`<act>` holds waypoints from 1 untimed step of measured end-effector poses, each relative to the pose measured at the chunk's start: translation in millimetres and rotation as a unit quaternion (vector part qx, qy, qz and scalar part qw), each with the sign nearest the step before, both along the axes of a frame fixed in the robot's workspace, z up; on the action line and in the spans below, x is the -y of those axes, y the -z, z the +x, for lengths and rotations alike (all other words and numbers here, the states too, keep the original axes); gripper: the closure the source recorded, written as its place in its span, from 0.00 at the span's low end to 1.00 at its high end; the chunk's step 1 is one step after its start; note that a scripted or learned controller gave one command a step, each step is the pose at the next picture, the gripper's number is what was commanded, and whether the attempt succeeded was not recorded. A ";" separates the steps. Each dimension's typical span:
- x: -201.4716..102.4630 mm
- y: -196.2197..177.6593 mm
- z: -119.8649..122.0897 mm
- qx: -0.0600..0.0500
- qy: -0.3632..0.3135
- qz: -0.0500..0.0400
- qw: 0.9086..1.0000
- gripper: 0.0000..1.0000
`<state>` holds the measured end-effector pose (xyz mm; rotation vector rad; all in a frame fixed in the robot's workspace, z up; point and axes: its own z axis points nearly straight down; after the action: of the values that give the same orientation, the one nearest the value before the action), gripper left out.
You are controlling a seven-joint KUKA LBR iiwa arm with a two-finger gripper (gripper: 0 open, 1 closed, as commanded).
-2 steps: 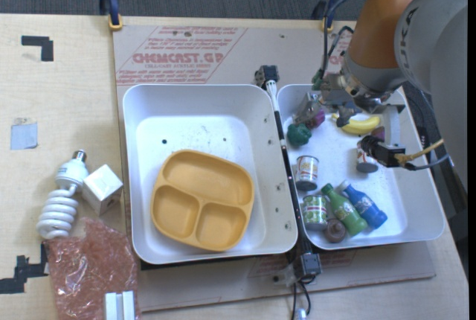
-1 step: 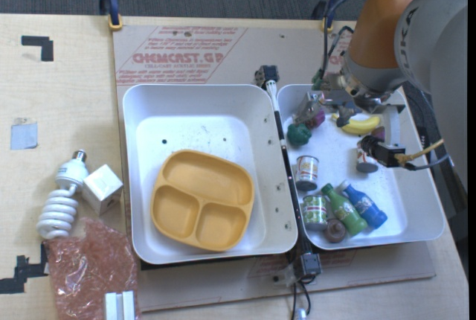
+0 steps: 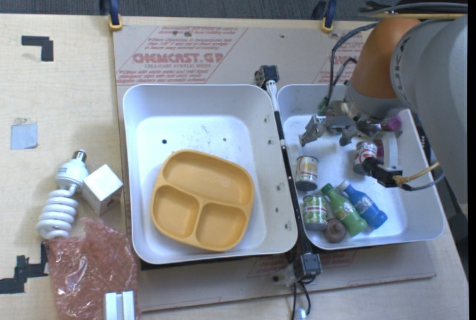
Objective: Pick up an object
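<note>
Bench foreground: a spiral light bulb (image 3: 61,201), a white cube (image 3: 103,185) and a pink mesh bag (image 3: 95,260) are laid outside the bins, left of them; they are judged to be spare stock, kept out of the arm's reach.
Left bin (image 3: 149,106): a yellow divided tray (image 3: 202,199) is set flat on its floor, toward the near side (no other item is seen with it).
Right bin (image 3: 425,216): the pickable things are gathered here; a green bottle (image 3: 343,211) and a blue bottle (image 3: 367,208) lie on their sides, side by side at the near edge; two small cans (image 3: 315,210) and (image 3: 306,170) are found just left of them, and a dark round piece (image 3: 335,231) in front; this crowding is judged to make a clean grasp harder.
Gripper (image 3: 338,125): it is lowered into the far part of the right bin, above the cans; nothing is seen held; whether the jaws are apart or together cannot be told.
Arm (image 3: 424,65): it is brought in from the right, so the right bin lies closest to it.
Backboard (image 3: 178,50): it is clamped at the far edge, presumably so the bins are kept from sliding.
</note>
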<state>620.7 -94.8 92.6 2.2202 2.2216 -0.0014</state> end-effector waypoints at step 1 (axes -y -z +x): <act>42.8 0.1 -76.6 0.000 0.001 0.000 1.000 0.00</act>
<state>544.1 -137.6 92.5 2.2225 2.2197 -0.0003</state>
